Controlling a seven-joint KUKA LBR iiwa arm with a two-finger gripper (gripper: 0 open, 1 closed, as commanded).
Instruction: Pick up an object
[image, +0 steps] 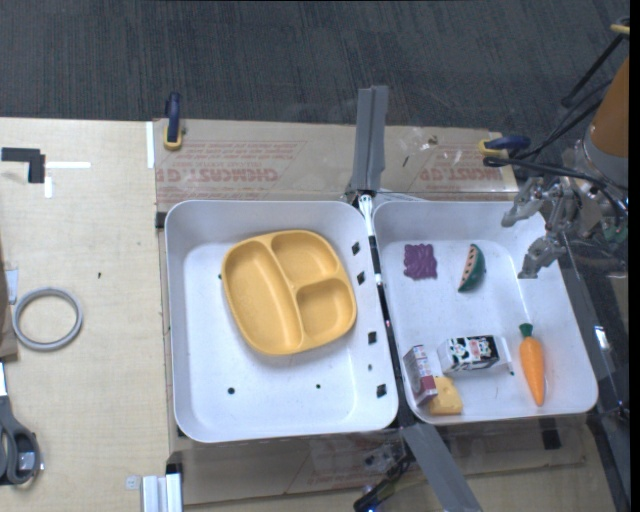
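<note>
The right bin (575, 330) holds a purple grape bunch (420, 261), a watermelon slice (471, 268), a carrot (533, 368), a small milk carton (472, 353), a red can (421, 368) and a yellow cheese wedge (446, 397). My gripper (528, 237) hangs over that bin's upper right corner, to the right of the watermelon slice and above the carrot. Its two fingers stand apart, open, with nothing between them.
A yellow divided plate (290, 291) lies in the left bin (200, 390). A grey divider bar (370, 140) runs between the bins. On the bench at left lie a tape roll (45, 318) and scissors (15, 450). Cables (580, 110) trail at the upper right.
</note>
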